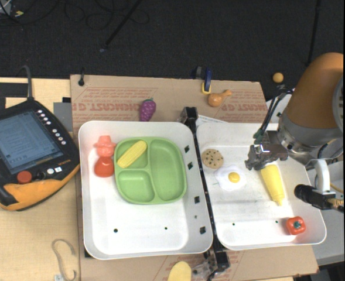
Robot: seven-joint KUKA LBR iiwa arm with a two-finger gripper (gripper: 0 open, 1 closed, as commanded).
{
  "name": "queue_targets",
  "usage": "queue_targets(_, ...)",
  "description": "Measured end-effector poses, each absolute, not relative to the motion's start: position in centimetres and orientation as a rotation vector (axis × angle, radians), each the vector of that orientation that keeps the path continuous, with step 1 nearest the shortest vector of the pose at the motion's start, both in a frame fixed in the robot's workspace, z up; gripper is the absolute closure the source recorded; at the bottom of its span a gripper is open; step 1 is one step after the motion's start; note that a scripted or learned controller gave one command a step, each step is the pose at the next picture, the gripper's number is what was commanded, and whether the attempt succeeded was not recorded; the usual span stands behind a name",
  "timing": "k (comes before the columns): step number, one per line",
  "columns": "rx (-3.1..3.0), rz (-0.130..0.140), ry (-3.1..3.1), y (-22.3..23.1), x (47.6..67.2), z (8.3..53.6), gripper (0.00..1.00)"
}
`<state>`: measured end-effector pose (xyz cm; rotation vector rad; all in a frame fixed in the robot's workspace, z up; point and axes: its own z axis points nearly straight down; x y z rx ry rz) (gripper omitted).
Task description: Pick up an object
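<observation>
The right bin (260,233) holds a chocolate-chip cookie (212,157), a toy fried egg (232,178), a yellow squeeze bottle (273,183) lying on its side and a small red toy vegetable (295,225) near the front right corner. My gripper (258,157) hangs low over this bin, just left of the bottle's upper end and right of the egg; nothing shows between its fingers. In the left bin (137,233) a green divided plate (154,180) carries a yellow corn cob (130,153), with a red toy figure (104,156) beside it.
Behind the bins, purple grapes (147,109) and an orange toy pear (218,98) lie on the cardboard. A yellow object (180,270) sits at the front edge. A teach pendant (20,151) rests on the bench to the left. The arm's body (316,107) looms over the right bin's far right side.
</observation>
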<state>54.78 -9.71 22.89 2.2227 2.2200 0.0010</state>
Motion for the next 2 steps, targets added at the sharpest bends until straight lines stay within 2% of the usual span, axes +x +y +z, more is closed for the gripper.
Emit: queue_targets(2, 2.218, 0.002, 2.226, -0.3, 61.6, 21.9, 1.00)
